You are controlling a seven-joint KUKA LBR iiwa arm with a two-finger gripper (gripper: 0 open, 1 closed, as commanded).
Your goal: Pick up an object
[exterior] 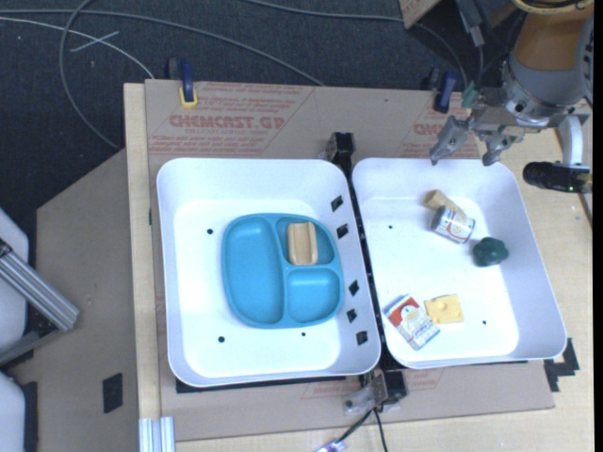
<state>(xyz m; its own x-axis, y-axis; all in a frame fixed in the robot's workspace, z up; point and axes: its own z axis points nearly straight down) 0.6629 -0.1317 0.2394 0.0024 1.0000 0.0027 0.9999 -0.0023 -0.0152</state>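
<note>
My gripper point(466, 151) hangs above the far rim of the right bin point(532, 295), its two fingers spread open with nothing between them. Inside that bin, just below the gripper, lies a small can point(453, 224) with a tan piece point(434, 200) touching its upper end. A dark green lump point(490, 251) sits to the right of the can. Near the bin's front lie a red and white packet point(411, 321) and a yellow block point(445, 309).
The left bin point(188, 281) holds a blue divided tray point(247, 271) with a tan bread-like piece point(301, 243) in its upper right compartment. Black clips point(339, 144) join the two bins along the middle. Blue clamps point(187, 81) hold the cardboard base at the back.
</note>
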